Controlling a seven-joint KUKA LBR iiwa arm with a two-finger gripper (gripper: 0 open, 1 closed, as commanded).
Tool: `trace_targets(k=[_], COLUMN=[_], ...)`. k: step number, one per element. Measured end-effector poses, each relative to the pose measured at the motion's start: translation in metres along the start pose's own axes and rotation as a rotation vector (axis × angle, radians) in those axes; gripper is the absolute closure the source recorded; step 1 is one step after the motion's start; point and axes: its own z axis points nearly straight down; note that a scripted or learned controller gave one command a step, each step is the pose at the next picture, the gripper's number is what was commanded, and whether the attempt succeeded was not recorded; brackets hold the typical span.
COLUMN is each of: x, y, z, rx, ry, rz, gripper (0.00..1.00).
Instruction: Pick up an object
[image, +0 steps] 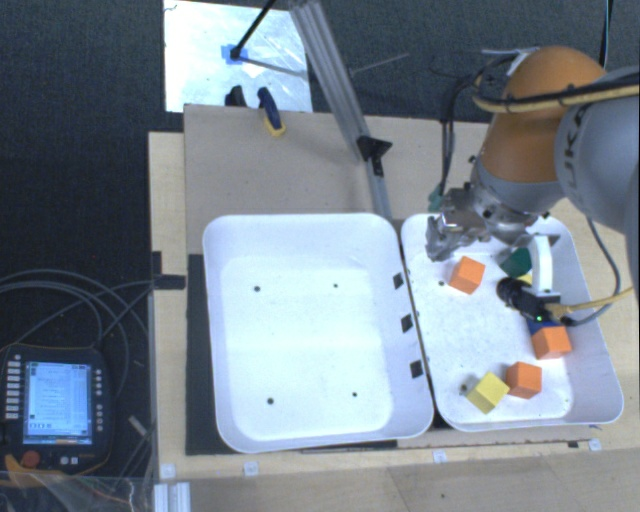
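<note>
Jaws sit at the top-left of the right bin (470, 335), right by an orange cube (466, 274). Can't tell if they're apart or together.

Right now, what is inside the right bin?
An orange block by the gripper, two orange blocks nearer the front, a yellow block, and a green piece partly under the arm. The arm hides the bin's back corner.

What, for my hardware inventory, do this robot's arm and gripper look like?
The arm is smooth grey with dark lettering, and a rounded orange band sits above the wrist. A yellowish cable crosses that band and thin black cables loop beside it. The gripper is bare grey metal.
</note>
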Motion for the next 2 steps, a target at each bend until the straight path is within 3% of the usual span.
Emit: trace_targets(k=[2], x=[0.102], y=[0.027], z=[-0.007], rx=[-0.002], ry=[0.000], rz=[0.001], gripper=[1.00])
